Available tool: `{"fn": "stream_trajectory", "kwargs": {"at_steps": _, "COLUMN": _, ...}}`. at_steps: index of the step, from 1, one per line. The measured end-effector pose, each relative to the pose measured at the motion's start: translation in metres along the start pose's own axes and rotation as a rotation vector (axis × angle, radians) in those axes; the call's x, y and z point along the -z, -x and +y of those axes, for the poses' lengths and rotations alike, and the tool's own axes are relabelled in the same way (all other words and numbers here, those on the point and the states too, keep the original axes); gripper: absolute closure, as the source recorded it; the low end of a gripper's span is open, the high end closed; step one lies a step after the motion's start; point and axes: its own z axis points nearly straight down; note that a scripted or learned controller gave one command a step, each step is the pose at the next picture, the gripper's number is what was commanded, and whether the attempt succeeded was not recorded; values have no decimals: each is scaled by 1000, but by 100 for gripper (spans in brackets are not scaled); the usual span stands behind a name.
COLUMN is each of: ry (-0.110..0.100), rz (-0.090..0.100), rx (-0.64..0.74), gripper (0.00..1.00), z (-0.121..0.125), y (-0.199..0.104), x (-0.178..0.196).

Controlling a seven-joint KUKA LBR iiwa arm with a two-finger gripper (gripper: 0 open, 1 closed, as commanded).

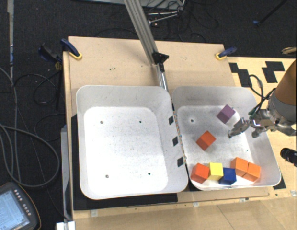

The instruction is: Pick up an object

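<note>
Hovering near the right bin's [263,143] right wall, the claw [242,129] hangs with fingers spread, holding nothing, just beside the purple block [226,113]; the orange cube [205,140] sits apart mid-floor.

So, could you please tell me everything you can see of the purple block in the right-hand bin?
The purple block is a small, matte cube that looks like painted wood or foam, with a lighter top face and darker sides. It sits turned at an angle to the bin's edges on the floor of the right bin, in its upper part. It stands alone, touching nothing but the floor. The gripper is just below and to the right of it, apart from it.
</note>
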Motion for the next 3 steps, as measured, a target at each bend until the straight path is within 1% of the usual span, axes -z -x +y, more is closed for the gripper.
{"fn": "stream_trajectory", "kwargs": {"at_steps": 1, "ry": 0, "rz": 0, "rx": 0, "gripper": 0, "z": -8, "y": 0, "x": -46}}
{"fn": "stream_trajectory", "kwargs": {"at_steps": 2, "ry": 7, "rz": -2, "rx": 1, "gripper": 100, "z": -6, "y": 0, "x": -33}}
{"fn": "stream_trajectory", "kwargs": {"at_steps": 3, "ry": 11, "rz": -4, "rx": 5, "gripper": 100, "z": -1, "y": -7, "x": 13}}
